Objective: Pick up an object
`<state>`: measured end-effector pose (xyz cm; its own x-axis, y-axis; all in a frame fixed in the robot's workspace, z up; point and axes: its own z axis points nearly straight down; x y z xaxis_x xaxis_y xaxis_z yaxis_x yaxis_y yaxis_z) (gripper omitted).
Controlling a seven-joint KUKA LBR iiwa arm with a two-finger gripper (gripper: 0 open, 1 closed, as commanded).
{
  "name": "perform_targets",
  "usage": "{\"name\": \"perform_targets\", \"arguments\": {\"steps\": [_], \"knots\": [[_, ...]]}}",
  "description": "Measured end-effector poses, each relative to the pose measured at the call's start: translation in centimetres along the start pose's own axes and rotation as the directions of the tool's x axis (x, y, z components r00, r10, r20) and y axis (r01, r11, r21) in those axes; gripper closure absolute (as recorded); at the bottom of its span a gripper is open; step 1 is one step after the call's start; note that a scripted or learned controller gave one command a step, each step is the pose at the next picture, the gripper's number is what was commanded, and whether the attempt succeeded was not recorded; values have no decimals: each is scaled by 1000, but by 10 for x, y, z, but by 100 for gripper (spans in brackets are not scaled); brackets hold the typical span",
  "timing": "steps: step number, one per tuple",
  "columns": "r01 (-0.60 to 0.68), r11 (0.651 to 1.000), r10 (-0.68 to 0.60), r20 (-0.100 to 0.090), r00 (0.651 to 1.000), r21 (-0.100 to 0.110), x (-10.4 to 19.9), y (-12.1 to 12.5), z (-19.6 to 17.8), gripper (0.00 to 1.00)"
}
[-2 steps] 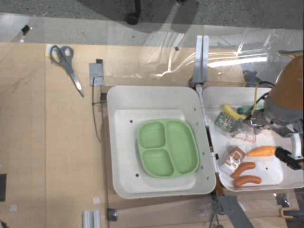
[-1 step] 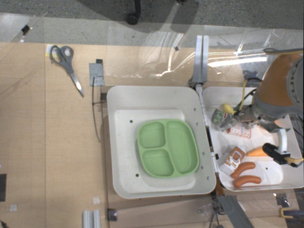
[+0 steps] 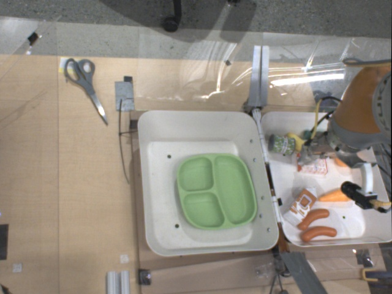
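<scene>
Claw (image 3: 311, 150) sits low over the rear of the right bin (image 3: 288, 122), at the end of the arm (image 3: 367, 103) that reaches in from your right. You cannot tell from this angle whether the claw is open or closed, and you see nothing clearly gripped. Directly under it, touching or nearly so, lies a red-and-white packet (image 3: 316, 168). Just to the left of the claw, a green-and-yellow item (image 3: 284, 144) rests near the bin's rear wall; too blurred to name. Toward the front of the same bin you have a brown carton (image 3: 301, 204), tilted, and a carrot (image 3: 334, 196) just beside it on the right. Two sausages (image 3: 318, 231) lie side by side at the front, just in front of the carton. Left bin (image 3: 159, 164) holds a green three-section plate (image 3: 215, 190), flat, about centred. On the counter (image 3: 61, 195), well to the left of both bins, lie scissors (image 3: 86, 86), with a small grey clip (image 3: 124, 90) near them.
</scene>
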<state>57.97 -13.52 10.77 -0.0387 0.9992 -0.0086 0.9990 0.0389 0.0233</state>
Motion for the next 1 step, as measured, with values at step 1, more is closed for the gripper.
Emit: {"name": "perform_targets", "arguments": {"steps": [1], "knots": [[0,1000,0,0,1000,0,0,0,0,0]]}}
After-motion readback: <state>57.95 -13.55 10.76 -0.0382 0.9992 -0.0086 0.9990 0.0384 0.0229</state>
